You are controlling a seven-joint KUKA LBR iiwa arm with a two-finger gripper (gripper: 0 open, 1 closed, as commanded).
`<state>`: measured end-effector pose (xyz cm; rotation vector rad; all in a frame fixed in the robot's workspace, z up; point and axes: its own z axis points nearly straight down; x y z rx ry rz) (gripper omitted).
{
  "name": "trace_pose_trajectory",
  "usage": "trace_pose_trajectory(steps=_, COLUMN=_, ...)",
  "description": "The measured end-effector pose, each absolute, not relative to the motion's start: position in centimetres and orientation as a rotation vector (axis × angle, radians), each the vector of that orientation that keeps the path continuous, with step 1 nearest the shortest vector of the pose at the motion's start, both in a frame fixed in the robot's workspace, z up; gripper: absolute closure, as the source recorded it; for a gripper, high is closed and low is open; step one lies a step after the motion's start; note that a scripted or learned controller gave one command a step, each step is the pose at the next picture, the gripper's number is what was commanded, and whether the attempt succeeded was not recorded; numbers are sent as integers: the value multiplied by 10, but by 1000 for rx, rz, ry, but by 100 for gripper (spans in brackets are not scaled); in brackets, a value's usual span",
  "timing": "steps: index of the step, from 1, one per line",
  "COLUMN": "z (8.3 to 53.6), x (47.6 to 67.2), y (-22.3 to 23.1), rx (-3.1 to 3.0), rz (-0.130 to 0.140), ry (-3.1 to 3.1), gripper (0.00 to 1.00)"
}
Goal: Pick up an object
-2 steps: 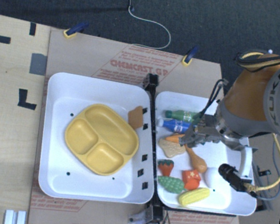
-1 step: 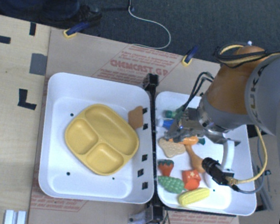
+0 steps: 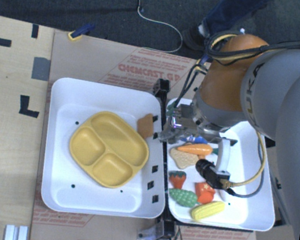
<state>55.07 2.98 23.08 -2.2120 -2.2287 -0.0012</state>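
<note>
The arm's orange band and grey wrist hang over the right bin, hiding much of its far half. My gripper is low at that bin's left wall, close to the divider between the bins. Just beside it lie an orange carrot and a tan bread slice. Further forward are a red piece, a green vegetable, another red piece and a yellow corn cob. A brown piece sits in the left bin by the divider.
The left bin holds a yellow three-part plate across its middle. A black cable and fitting from the arm droop over the right bin's toys. Cardboard lies under both bins.
</note>
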Motion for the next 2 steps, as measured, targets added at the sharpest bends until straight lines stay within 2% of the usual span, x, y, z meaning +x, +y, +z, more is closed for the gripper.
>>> trace_pose_trajectory(steps=1, z=214, x=554, y=43, rx=-2219, rz=5, ry=-2222, gripper=100)
trace_pose_trajectory(steps=2, z=220, x=566, y=42, rx=-2218, rz=2, ry=-2224, gripper=100)
